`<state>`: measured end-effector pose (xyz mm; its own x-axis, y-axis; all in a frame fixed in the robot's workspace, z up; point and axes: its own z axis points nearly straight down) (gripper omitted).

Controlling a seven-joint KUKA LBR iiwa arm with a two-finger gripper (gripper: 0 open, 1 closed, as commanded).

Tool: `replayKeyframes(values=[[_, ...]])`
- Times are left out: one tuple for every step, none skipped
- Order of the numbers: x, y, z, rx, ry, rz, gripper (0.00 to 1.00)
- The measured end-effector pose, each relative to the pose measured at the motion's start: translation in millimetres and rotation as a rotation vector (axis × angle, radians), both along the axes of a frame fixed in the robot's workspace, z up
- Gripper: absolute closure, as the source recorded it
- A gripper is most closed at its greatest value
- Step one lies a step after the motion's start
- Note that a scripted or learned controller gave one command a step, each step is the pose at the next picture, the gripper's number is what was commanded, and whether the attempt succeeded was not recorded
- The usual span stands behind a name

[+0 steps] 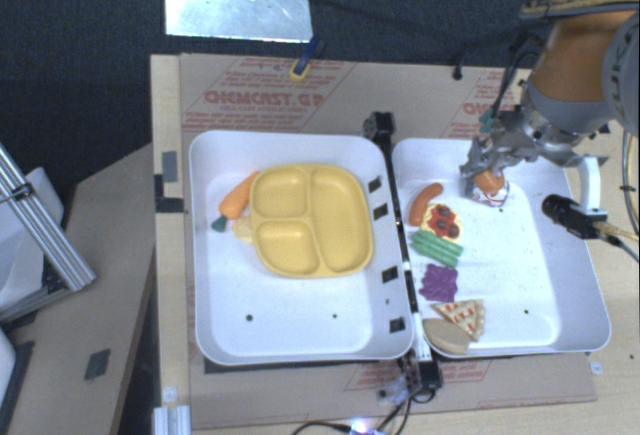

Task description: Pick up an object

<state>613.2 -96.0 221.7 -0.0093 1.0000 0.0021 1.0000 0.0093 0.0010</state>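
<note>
The orange object (489, 182) sits in the right bin (570, 303), toward its far side, and the gripper (487, 173) is down right over it. We read the fingers as closing around it, touching or nearly so, but the view from above does not let us judge whether they are truly clamped, so we cannot tell the grip state.

Going from the near edge outward: the near rim of the right bin has a pizza slice (462, 313) and a tan piece (447, 335) beside it, then a purple item (437, 282), green beans (437, 247), a round red-and-yellow piece (441, 220) and a sausage (425, 202), all strung along the left wall. The right half of the bin floor is bare, so we have open room there for lifting and carrying.

In our judgement, the main risk is a weak or off-centre grip: the small piece could slip out on the lift, or be pushed toward the far wall. A white scrap under it might come up too. The sausage is near enough to be nudged by a sideways move.

Farther left, the other bin (215, 323) holds a yellow tray (305, 220) and a carrot (238, 195), well apart from the work.
</note>
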Motion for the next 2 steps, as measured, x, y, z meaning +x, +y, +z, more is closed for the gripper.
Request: replayKeyframes(values=[[-8.5,52.6,-9.3,0.000,0.002,-0.001,1.00],[-19.4,111.4,5.6,0.001,0.000,0.001,1.00]])
